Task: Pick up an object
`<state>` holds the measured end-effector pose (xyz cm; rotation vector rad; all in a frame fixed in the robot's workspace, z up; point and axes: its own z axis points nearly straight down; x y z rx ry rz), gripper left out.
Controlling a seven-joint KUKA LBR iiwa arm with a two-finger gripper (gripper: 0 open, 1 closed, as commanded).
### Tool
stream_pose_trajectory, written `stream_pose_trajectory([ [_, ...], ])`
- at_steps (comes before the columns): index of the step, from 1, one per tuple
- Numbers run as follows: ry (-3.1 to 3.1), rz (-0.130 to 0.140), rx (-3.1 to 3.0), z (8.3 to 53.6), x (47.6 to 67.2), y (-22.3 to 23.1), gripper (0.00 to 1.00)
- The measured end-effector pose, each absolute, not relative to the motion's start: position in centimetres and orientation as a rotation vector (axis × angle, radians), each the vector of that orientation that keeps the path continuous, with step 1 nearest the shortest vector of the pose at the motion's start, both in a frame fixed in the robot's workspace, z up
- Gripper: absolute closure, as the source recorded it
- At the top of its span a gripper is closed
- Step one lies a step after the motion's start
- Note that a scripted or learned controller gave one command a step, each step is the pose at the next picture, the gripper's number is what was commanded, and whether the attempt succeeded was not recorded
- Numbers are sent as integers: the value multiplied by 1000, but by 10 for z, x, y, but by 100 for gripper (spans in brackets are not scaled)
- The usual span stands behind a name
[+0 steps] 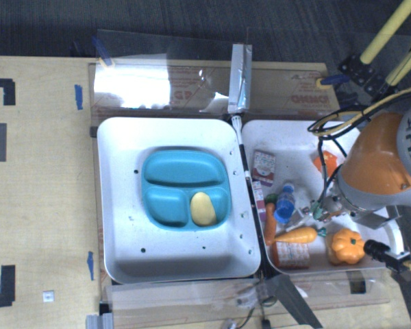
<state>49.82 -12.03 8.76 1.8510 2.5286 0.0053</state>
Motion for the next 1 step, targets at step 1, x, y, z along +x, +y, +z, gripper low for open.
stream_pose_trajectory([
  [1,2526,7,1854,96,499,-120,100],
])
